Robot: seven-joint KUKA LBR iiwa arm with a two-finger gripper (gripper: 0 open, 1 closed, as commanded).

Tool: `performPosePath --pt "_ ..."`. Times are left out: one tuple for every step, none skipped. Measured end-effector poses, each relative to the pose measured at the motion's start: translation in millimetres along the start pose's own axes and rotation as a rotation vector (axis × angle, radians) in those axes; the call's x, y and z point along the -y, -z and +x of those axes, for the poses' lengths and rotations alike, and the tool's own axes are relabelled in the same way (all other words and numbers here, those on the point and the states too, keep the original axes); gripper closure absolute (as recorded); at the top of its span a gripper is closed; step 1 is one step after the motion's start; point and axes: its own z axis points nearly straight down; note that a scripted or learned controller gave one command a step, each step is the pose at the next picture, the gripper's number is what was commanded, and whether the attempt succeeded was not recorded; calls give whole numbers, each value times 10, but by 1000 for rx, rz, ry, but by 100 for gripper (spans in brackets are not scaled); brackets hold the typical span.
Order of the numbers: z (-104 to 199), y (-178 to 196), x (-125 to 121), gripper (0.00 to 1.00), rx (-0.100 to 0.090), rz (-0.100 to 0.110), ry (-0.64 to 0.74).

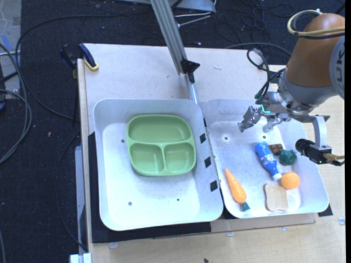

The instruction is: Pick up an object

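Note:
My gripper hovers over the upper part of the right bin, with its fingers spread and nothing between them. Below it lie a blue bottle with a white cap, a dark green lump with a small brown piece beside it, an orange ball, a slice of bread and a carrot. All of these rest on the bin floor, apart from the gripper.
The left bin holds a green three-compartment plate. A slanted metal pole rises behind the bins. The orange-banded arm reaches in from the right above the right bin's far corner.

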Motion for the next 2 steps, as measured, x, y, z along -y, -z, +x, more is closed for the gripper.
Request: performPosePath --pt "-1 6 -4 0 0 -2 0" --pt "-55 -443 6 0 1 2 -3"
